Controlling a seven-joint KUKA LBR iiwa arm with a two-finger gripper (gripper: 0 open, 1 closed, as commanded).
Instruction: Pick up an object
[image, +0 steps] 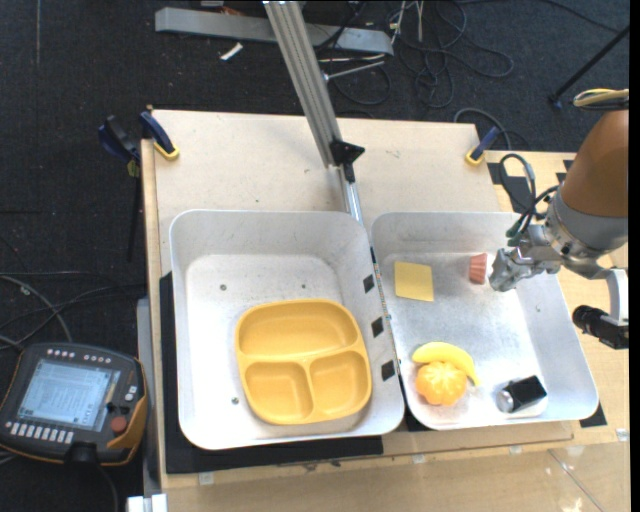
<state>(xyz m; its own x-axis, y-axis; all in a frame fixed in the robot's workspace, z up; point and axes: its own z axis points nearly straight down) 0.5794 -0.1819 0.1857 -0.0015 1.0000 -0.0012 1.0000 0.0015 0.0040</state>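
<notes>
Claw (497, 277) beside pink object (478, 267).

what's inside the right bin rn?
Right bin holds a yellow square, banana touching an orange, a black cylinder, and a pink object beside the gripper, which hides its right side.

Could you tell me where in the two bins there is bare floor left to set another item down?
Left bin: a bare strip behind the yellow tray and along its left wall. Right bin: open floor in the middle, between the yellow card, banana and black object. It is crowded at the front by the orange and near the gripper, beside a small pink object.
</notes>
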